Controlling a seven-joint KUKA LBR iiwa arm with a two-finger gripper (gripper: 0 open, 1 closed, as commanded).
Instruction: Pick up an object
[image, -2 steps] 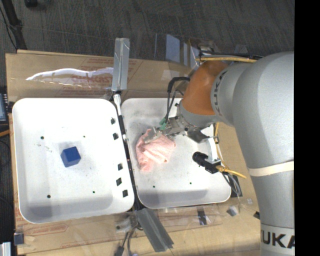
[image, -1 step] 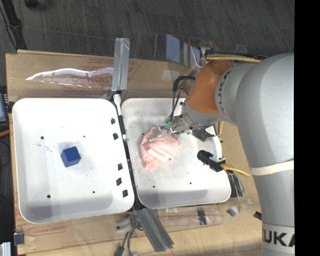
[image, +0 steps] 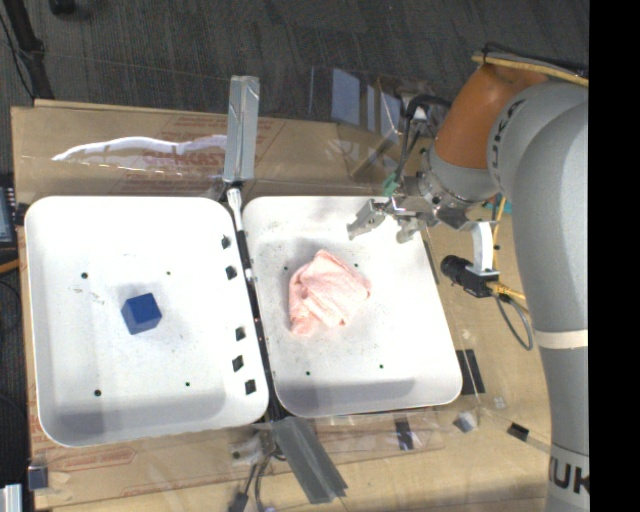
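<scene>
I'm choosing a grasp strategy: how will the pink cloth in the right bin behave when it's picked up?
The pink cloth lies crumpled in soft folds, so it will probably be floppy and drape from wherever it is pinched. It looks thin, so likely light. A fold may slip free, since the bunched layers look loose.

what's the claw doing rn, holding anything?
Claw: open, nothing between its fingers, over the far side of the right bin, apart from the pink cloth.
</scene>
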